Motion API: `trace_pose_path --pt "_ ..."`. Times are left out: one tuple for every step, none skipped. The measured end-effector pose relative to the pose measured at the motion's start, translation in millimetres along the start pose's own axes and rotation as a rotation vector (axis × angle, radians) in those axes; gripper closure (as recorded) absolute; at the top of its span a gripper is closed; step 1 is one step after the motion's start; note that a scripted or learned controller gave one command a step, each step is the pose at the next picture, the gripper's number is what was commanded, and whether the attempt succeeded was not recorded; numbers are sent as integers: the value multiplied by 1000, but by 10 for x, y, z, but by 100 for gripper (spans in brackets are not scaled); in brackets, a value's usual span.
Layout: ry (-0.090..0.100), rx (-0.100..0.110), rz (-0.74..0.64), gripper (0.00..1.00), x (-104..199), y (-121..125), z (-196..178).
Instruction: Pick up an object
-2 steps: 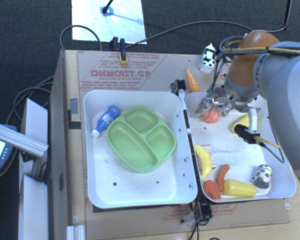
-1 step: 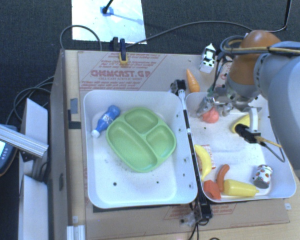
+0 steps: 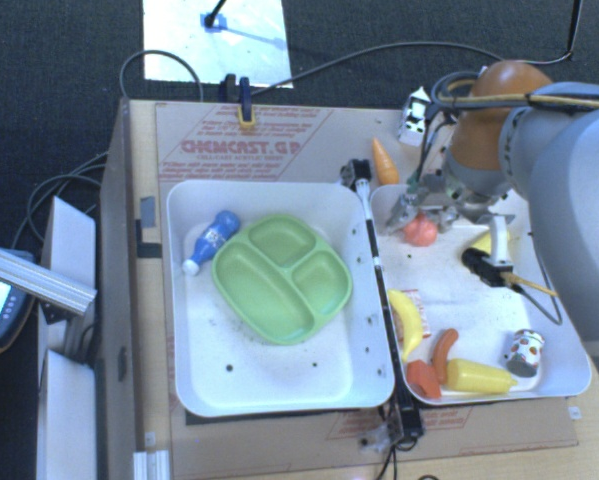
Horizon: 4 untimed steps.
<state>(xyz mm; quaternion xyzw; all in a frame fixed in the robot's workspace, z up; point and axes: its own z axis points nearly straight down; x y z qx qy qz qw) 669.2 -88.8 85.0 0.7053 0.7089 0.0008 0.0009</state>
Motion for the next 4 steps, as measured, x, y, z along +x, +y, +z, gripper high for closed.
trace_pose_path --pt "-1 -1 4 0 -86 0 -4" --pt "0 0 0 0 55 0 1" --pt "-1 -3 -2 100 53 9 -109" --pt "1 -2 0 100 480 -321 -1008"
